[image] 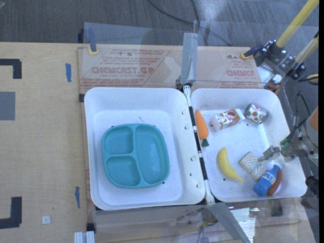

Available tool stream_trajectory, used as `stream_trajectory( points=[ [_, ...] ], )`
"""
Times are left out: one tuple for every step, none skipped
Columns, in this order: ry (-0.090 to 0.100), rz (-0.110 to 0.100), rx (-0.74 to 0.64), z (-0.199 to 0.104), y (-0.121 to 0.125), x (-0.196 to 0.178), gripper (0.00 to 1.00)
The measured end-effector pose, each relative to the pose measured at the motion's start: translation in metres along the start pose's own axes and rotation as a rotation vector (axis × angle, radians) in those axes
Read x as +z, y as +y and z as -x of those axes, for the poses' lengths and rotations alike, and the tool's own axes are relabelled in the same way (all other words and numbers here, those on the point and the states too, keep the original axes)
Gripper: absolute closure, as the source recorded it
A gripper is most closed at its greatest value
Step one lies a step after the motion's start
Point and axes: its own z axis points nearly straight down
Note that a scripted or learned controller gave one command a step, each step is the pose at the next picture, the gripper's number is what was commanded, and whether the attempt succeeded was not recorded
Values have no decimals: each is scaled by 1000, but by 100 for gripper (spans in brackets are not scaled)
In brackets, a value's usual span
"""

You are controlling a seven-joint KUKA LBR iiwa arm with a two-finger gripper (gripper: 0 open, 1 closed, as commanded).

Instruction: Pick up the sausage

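We see the gripper (273, 153) low over the right bin (238, 192), near its right wall, and from this slanted view we cannot tell how it is set, since the metal parts blur together there. Nothing shows held in it. Just below it lies the blue bottle (266, 180), and tucked against the bottle's far side, toward the bin's lower right corner, is the sausage (275, 187), a small reddish-brown piece of which only part is visible. Just left of the gripper sits a patterned wafer-like block (251, 164), and farther left the banana (228, 165). Beyond those, up and away from the gripper, are the carrot (202, 126), a small carton (226, 119) and a small can (255, 114). The left bin (96, 135) holds a teal divided plate (135, 155), well apart from the gripper. We judge the sausage to be a light toy, probably smooth and rounded, so it may roll or slip; we would take it across its middle, short way, approaching from the side away from the bottle, since the bottle and the bin wall crowd it.
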Motion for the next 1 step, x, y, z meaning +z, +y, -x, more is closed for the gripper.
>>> stream_trajectory(
  points=[
    [15, 6, -13, 3, 5, 47, 0]
  ],
)
